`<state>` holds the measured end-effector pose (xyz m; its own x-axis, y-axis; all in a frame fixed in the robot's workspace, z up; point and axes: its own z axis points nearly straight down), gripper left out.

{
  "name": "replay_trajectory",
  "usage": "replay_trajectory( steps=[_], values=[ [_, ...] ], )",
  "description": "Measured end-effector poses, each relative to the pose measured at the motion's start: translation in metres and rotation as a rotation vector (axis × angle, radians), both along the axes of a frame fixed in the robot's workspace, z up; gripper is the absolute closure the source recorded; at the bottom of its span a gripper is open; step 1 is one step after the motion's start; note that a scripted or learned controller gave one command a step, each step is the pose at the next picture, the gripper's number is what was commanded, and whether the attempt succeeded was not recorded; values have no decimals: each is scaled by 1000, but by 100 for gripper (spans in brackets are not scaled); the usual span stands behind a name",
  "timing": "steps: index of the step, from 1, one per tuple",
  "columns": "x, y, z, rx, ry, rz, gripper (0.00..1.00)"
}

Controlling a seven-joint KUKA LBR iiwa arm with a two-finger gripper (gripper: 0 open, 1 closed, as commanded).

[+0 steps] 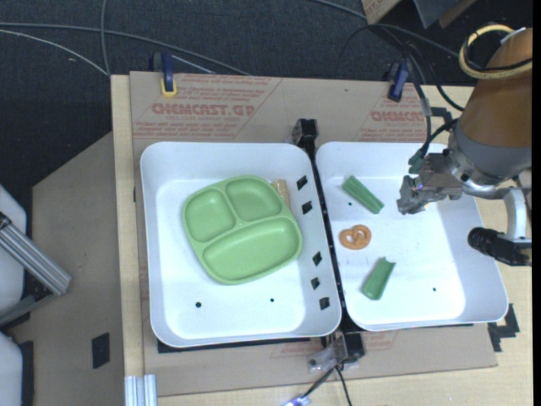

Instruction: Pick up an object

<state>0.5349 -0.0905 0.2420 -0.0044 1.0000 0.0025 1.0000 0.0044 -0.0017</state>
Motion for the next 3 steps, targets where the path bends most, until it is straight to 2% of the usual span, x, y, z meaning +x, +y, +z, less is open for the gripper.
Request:
replay_trajectory(
  steps=[1,2,3],
  values=[
    [-17,54,0,-1,2,-2,100],
    [-24,101,6,0,1,-1,100],
    [-29,161,6,-1,0,-1,100]
  ],
)
